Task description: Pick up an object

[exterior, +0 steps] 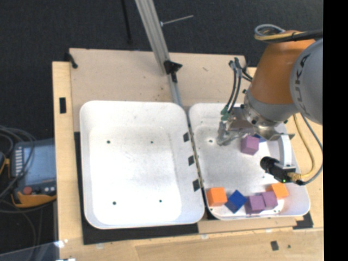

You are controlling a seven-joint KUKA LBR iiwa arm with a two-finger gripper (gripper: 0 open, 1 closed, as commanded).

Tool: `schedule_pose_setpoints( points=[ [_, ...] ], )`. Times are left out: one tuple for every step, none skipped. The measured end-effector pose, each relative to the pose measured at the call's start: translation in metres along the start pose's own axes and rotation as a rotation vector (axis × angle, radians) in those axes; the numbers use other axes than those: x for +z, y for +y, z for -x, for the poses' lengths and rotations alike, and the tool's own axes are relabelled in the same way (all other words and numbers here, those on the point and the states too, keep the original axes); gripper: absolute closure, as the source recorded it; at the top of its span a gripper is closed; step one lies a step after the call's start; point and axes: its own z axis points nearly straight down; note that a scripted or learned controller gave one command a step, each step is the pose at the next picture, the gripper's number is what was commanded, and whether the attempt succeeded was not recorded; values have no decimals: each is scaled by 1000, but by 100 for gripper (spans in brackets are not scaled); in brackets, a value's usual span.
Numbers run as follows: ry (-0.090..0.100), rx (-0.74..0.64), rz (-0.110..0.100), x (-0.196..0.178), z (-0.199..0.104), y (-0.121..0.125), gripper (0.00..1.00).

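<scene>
Where it lies beside the pincer, the purple cube looks small and matte.

Dark carpet-like floor; plywood bench; metal pole; possibly pendant at left.

free: right bin middle floor | obstacles: cubes along near edge, purple cube by arm
</scene>
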Motion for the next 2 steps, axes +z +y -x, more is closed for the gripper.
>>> schedule_pose_setpoints(
  points=[
    [-1, 0, 0, 4, -58, 25, 100],
    [-2, 2, -1, 17, -106, 45, 100]
  ],
)
